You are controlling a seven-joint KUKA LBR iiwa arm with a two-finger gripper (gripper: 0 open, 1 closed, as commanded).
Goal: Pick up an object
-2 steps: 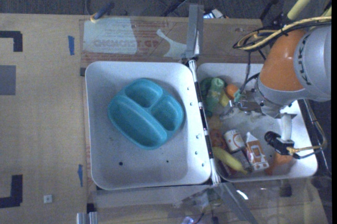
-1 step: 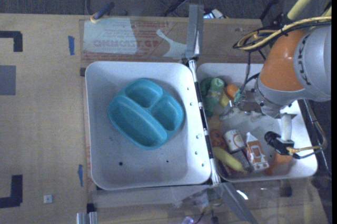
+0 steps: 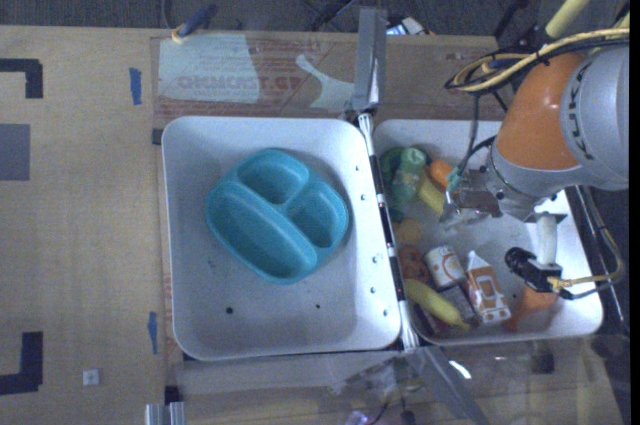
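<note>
In left bin (image 3: 190,243), teal divided plate (image 3: 278,228)

Two white bins: left bin (image 3: 190,213), right bin (image 3: 585,308). One teal divided tray (image 3: 278,213) in the left bin. Right bin: one banana (image 3: 436,302), one small carton (image 3: 484,291), one can (image 3: 441,265), one green item (image 3: 404,168), plus clutter too jumbled to count.

— Bench (image 3: 80,213): what are we seeing resting on it?
— We are noting two shallow white bins sitting side by side, left bin (image 3: 190,243) touching right bin (image 3: 590,313), and blue tape (image 3: 135,85) sticking near the far edge.
</note>
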